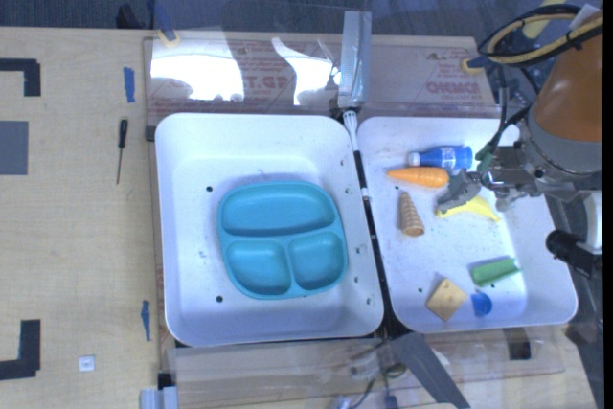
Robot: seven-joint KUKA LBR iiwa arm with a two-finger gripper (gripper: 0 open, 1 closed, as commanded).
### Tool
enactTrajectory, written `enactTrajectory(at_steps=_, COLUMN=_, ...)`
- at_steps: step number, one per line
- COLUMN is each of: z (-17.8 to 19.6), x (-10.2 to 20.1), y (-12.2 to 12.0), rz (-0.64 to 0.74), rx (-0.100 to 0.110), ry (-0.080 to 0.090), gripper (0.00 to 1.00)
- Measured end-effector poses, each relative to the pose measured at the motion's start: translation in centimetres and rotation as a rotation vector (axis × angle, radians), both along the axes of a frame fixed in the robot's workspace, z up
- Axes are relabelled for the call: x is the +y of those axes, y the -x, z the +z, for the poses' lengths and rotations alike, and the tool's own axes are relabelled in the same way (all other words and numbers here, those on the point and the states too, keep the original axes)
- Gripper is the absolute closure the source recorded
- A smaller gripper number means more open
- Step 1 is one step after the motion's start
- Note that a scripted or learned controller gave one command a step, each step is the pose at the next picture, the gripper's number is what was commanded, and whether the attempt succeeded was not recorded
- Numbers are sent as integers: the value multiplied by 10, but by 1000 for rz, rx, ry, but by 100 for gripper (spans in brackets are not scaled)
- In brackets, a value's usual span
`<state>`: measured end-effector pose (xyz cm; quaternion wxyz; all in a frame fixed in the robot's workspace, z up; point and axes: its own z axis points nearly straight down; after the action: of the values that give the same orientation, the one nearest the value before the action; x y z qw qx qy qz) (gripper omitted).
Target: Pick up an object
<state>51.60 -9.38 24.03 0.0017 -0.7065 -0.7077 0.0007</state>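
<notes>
Two bins: you have a left bin [182, 158] and a right bin [546, 302], side by side, touching along a dark seam that runs from 12 to 6 o'clock.
Left bin load: a blue divided tray [281, 238] sits at its centre, with bare white floor all round it, widest toward 12 o'clock.
Right bin load: you see a blue bottle [442, 156] at 12 o'clock, an orange carrot [419, 175] just below it, a ridged tan cone [410, 214] toward 9 o'clock, a yellow banana [474, 208] near the middle, a green piece [493, 270] at 4 o'clock, a tan block [445, 298] at 6 o'clock and a small blue piece [481, 304] just beside that block.
Gripper: it [458, 194] hangs low over the middle of the right bin, right at the banana's left end and just beside the carrot's tip.
Jaws: you cannot tell whether they are released or clenched; nothing shows plainly between them.
Arm: its orange band [573, 101] stands at 3 o'clock over the right bin's rim, with a yellow and black cable [536, 24] looped at 1 o'clock.
Open room: your freest floor in the right bin lies between the cone and the green piece.
Surface: a pale wooden bench [67, 235] with black markings, and a screwdriver [122, 148] lying at 9 o'clock, well apart from the bins.
Far edge: a glossy cardboard sheet [249, 72] lies behind both bins at 12 o'clock.
</notes>
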Motion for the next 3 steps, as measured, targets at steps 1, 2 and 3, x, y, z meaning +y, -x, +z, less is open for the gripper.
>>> enactTrajectory(at_steps=1, z=0, x=0, y=0, rz=0, rx=0, ry=0, gripper=0)
enactTrajectory(at_steps=2, z=-57, x=15, y=-67, rz=241, rx=-3, ry=1, gripper=0)
enactTrajectory(at_steps=3, z=-134, x=-12, y=-106, rz=136, rx=-14, ry=4, gripper=0)
